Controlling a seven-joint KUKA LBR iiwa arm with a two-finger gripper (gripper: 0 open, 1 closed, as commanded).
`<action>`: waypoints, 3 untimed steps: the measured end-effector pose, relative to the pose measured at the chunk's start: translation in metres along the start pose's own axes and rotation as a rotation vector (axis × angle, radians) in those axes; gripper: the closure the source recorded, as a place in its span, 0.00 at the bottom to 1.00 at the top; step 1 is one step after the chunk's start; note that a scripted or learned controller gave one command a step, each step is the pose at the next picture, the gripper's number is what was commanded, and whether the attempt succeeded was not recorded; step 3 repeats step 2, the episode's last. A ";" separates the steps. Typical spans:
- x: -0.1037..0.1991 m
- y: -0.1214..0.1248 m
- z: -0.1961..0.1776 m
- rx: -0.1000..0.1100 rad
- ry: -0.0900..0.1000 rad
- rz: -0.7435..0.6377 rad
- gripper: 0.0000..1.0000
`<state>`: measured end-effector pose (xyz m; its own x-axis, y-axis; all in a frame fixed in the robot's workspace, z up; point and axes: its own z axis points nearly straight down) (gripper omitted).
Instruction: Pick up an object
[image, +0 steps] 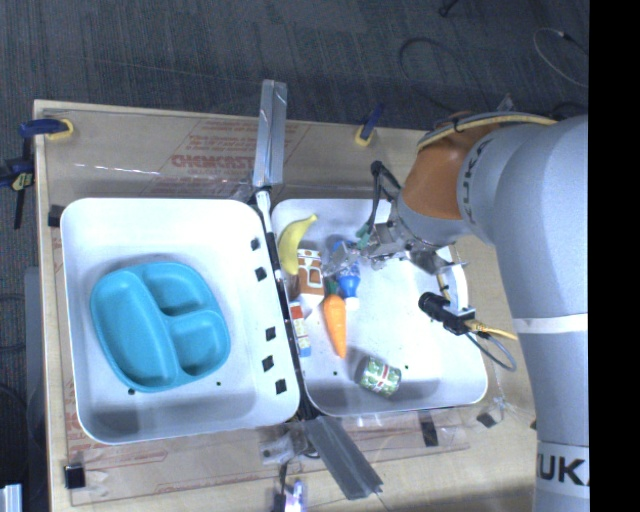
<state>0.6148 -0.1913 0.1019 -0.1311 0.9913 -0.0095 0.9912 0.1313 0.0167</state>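
Left bin (75, 235): a shallow white tray holding one blue divided plate (160, 322) with three compartments — rigid moulded plastic, broad and flat, poor for a two-finger grasp except at its raised rim.

Right bin (460, 370): the candidate objects lie clustered against its left wall. A banana (292, 243) lies at the top, curved and smooth; judged light and slightly yielding, best taken across its narrow mid-section. Just below it sits a small printed carton (310, 270), and along the wall a thin tube-like item (300, 330) too small to identify. An orange carrot (335, 325) points downward in the view, tapered and probably hard plastic — slippery, so the thick upper end offers the surer hold. Just above the carrot is a small blue object (347, 287), partly hidden. A green can (380, 375) lies on its side near the bin's lower edge, apart from the cluster; it is stiff but likely to roll, so a grasp across its diameter seems advisable.

Gripper (352, 255): positioned low over the cluster, near the carton and the blue object. Whether the claw is wide, narrow or closed on anything cannot be told from this view.
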 end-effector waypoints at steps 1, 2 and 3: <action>0.000 0.001 -0.011 0.002 0.002 -0.004 1.00; 0.048 0.040 -0.114 0.017 0.010 -0.004 1.00; 0.048 0.040 -0.114 0.017 0.010 -0.004 1.00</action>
